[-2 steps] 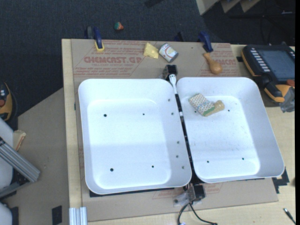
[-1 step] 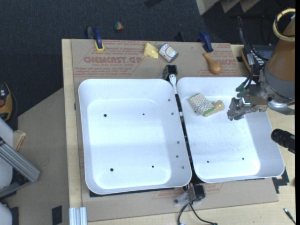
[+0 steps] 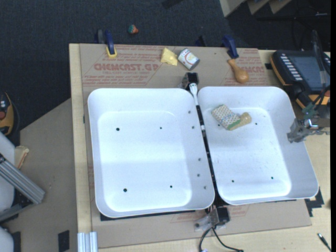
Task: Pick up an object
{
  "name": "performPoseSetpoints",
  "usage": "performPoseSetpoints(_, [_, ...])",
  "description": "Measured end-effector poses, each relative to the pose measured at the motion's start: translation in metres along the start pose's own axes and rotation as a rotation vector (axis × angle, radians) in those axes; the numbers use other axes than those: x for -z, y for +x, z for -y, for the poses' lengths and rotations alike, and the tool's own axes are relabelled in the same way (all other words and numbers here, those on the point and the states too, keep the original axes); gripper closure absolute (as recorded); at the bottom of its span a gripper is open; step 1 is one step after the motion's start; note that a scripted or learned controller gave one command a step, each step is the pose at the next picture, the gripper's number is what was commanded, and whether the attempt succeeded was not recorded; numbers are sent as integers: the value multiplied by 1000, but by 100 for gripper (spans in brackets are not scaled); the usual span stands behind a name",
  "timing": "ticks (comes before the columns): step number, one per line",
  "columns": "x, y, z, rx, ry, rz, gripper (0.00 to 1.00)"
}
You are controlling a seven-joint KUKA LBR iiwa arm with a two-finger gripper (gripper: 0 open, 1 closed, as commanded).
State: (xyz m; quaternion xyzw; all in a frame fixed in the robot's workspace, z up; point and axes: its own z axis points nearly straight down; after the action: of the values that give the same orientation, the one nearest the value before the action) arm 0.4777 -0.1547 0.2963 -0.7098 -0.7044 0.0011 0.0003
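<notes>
Patterned block touches tan piece; right bin.

Both bins, left and right, are plain white with small black dots. In the right bin, a speckled green-and-cream block touches a tan piece at its three o'clock. The bench board is pale brown, with what looks like reddish lettering.

Red "CHEMCAST" print (partly cut off), on board
</notes>
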Motion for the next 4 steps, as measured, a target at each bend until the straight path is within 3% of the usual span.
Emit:
performPoseSetpoints(1, [148, -27, -2, 7, -21, 7, 100])
performPoseSetpoints(2, [90, 37, -11, 13, 2, -3, 100])
performPoseSetpoints(3, [-12, 149, -44, 19, 6, -4, 100])
performPoseSetpoints(4, [72, 184, 1, 14, -10, -4, 100])
